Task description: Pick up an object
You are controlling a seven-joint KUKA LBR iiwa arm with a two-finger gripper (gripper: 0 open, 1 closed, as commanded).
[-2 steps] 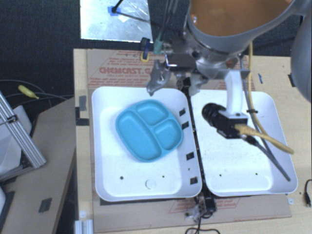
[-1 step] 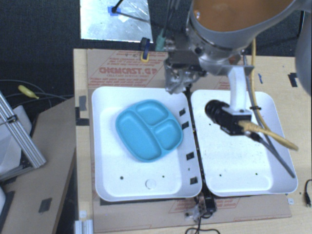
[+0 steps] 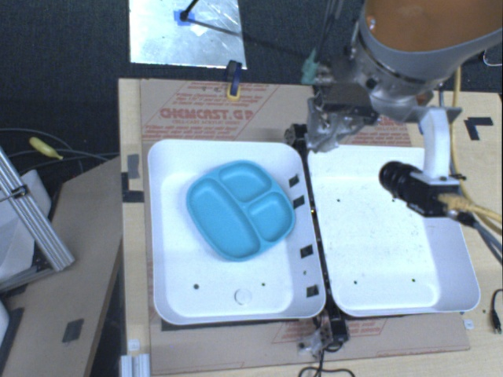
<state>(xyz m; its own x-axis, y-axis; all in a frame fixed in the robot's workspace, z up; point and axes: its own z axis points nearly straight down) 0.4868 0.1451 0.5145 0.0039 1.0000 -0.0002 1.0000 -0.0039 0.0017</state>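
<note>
Jaws [image 3: 326,136]: at the far edge of the two bins, over the seam between them; whether they are spread or pressed together cannot be told, and nothing shows between them
Arm [image 3: 416,30]: grey with an orange band, reaching in from the far right
Blue plate [image 3: 240,208]: three-compartment divided plate lying flat in the left bin, toward its middle, well apart from the jaws
Left bin [image 3: 169,289]: white, shallow, on the counter
Right bin [image 3: 377,242]: white, speckled floor, touching the left bin along the middle seam
</note>
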